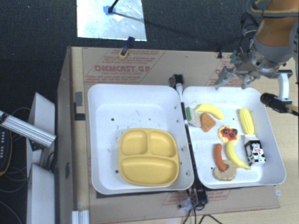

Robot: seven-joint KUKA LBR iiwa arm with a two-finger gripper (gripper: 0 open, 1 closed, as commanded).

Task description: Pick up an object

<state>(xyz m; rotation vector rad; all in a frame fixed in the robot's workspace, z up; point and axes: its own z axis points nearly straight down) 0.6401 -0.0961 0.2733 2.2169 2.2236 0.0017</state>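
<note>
The right bin (268,171) holds toy food: a small banana (210,109), a bread slice (207,121), a corn cob (246,120), a pizza piece (228,133), a sausage (218,157), a longer banana (235,156), a cookie (225,173) and a cow-print carton (255,153). My gripper (235,79) hangs above the bin's far rim, behind the food. Its two fingers are spread apart with nothing between them.
The left bin (105,106) holds a yellow divided plate (148,156). A black clamp (177,81) sits at the far end of the seam between the bins. Cardboard lies under both bins. A black bracket (276,101) juts in at the right.
</note>
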